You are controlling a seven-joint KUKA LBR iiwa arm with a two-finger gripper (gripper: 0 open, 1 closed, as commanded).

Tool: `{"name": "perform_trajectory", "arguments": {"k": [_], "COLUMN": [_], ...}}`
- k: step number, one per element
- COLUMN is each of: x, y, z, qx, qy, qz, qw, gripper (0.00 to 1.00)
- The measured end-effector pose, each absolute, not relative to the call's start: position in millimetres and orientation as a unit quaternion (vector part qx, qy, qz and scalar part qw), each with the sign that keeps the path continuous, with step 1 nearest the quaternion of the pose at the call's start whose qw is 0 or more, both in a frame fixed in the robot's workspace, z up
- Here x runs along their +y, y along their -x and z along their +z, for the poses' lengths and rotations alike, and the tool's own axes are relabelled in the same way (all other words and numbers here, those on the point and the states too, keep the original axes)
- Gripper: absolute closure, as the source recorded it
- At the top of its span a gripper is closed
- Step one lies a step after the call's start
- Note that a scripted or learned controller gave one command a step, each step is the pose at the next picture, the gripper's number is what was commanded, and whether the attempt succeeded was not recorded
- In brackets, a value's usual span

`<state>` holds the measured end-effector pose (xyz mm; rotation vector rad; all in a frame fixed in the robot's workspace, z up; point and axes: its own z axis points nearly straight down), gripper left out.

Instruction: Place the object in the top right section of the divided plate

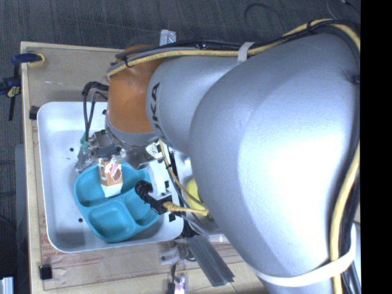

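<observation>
Looming nearest you, the grey arm [269,158] is blocking much of the white bin [52,164]. Your gripper [101,152] is hovering over the blue divided plate [113,216], though whether it is spread I cannot tell. A small carton-like object [111,175] is sitting on the plate's upper section; likely light, stiff, crushable, so be taking it across its flat sides.
</observation>
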<state>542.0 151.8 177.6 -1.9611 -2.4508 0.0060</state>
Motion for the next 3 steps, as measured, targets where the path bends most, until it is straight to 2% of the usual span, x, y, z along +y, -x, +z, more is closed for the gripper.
{"name": "perform_trajectory", "arguments": {"k": [1,2,3], "x": [205,208,202], "y": [-478.0,-476.0,-535.7], "z": [92,196,167], "qx": [-0.772,-0.802,-0.741], "qy": [0.636,0.598,0.671], "qz": [0.0033,0.0013,0.0024], "qw": [-0.004,0.001,0.001], "gripper": [0.0,0.0,0.0]}}
